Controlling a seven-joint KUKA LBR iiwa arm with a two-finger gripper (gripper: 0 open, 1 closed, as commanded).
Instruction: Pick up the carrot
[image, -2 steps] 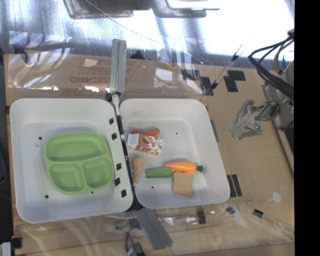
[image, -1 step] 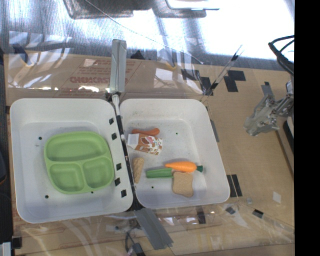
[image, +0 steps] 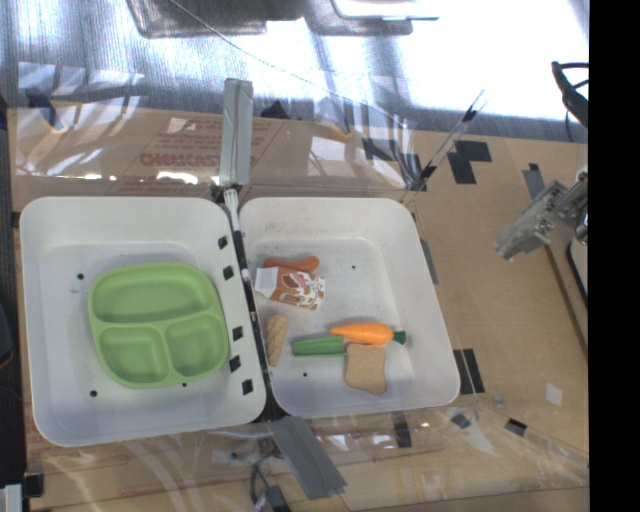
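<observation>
The carrot (image: 362, 332) lies flat in the right bin (image: 425, 300), and the pincer (image: 520, 238) waits far off; I cannot tell its grip.

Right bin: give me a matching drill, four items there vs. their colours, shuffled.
Items:
1. carrot
2. cucumber
3. slice of bread
4. sausage

Colours:
A. dark green
B. reddish brown
C. orange with a green tip
D. tan

Pairs: 1-C, 2-A, 3-D, 4-B
</observation>
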